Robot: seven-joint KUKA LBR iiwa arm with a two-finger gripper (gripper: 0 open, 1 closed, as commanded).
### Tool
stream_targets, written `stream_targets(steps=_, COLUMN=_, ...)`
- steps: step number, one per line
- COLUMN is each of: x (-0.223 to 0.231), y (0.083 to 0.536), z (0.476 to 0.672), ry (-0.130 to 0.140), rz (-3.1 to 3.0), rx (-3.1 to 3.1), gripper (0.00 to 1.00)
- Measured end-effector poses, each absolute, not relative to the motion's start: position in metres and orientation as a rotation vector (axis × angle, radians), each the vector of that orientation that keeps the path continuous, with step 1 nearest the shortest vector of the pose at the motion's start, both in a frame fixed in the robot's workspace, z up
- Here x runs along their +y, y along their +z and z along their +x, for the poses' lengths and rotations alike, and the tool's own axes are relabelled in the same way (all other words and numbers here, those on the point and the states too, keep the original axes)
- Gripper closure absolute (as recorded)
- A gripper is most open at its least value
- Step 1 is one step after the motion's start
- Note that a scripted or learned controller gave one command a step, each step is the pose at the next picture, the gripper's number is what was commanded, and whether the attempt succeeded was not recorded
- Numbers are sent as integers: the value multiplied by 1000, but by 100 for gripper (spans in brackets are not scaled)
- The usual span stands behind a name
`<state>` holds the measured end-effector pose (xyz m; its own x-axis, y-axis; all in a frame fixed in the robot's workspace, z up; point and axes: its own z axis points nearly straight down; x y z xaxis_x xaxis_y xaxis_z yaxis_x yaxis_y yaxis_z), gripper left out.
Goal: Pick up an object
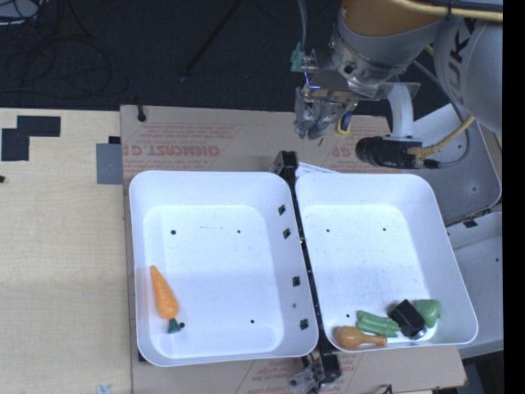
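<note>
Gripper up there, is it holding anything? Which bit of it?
Nothing shows in the gripper. It hangs above the bins' far edge, while the carrot lies in the left bin.

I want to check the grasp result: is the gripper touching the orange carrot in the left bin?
Apart. The camera view shows the gripper raised beyond the far edge of the bins, while the carrot lies at the left bin's near-left corner, far from it.

- Left bin (148, 189): floor open, save a carrot (163, 292) near its front-left wall.
- Right bin (439, 212): 4 items crowd the front-right corner; the rest open.
</note>
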<state>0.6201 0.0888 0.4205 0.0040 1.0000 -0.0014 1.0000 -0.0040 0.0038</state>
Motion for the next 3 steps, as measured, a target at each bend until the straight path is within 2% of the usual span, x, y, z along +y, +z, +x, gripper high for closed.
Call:
stream_targets(steps=1, x=60, y=440, z=553, ry=-5, rz=2227, rx=2220, gripper=100)
stream_targets(steps=2, x=-7, y=434, z=509, ry=-7, rz=2231, rx=2215, gripper=100)
stream_targets(steps=3, x=-66, y=247, z=537, ry=-19, rz=2235, rx=2223, gripper=100)
